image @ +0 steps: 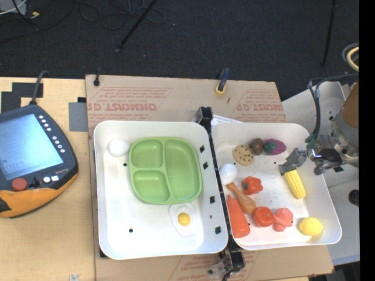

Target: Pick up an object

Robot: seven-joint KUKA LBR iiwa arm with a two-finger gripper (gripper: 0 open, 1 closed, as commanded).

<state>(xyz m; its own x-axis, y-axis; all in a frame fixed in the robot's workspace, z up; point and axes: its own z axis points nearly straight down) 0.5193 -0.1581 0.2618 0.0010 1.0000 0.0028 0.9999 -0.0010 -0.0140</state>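
The arm is reaching in over the far right rim of the right bin, and its gripper is hanging low there, pointing toward the toys. From here I cannot tell how its tips are set, and nothing is sitting between them that I can see. Just below the gripper, almost touching it, a yellow corn cob is lying at a slant on the bin floor. Near it on the far side, a purple toy is sitting beside a brown ball and a speckled cookie. Farther out from the gripper, a red pepper, a white egg, a hot dog and an orange carrot are lying near the divider. Below the corn, a tomato, a pink toy and a lemon are lining the front edge. Well apart, the left bin is holding a green divided plate, a fried egg and a white ball.
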